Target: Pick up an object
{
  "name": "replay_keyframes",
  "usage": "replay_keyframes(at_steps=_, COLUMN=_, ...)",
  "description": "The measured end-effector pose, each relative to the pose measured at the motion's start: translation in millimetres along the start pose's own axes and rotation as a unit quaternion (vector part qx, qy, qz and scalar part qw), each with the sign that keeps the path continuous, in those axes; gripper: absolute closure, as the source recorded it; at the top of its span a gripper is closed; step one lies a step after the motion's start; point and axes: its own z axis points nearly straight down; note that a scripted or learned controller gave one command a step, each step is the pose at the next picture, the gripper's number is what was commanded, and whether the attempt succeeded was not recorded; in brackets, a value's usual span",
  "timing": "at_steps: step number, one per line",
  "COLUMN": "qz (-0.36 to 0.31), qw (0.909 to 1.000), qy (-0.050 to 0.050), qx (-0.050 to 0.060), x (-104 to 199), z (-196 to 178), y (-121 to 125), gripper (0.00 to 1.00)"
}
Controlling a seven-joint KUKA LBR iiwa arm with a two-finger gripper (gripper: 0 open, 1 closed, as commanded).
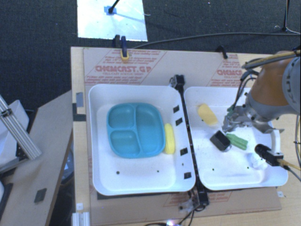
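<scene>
The hand [229, 125] hangs low in the right bin [211, 175] over the green piece [238, 141], grip unreadable, nothing lifted yet.

You see two white bins: the left bin [101, 173] and the right bin [207, 180] both look like smooth, slightly glossy plastic. The blue divided plate [134, 128] has a smooth, matt plastic look, and the yellow piece [170, 139] beside it seems soft-sheened plastic too. The table [160, 62] wears a printed paper-like sheet. Your arm's orange band [273, 86] looks satin, and the hand [231, 124] is dull grey metal.
</scene>
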Motion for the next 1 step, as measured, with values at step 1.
replay_keyframes(at_steps=1, qz=-0.002, qw=1.0, qy=-0.001, qx=-0.003, x=-1.0, z=-63.3, y=7.6, gripper=1.0)
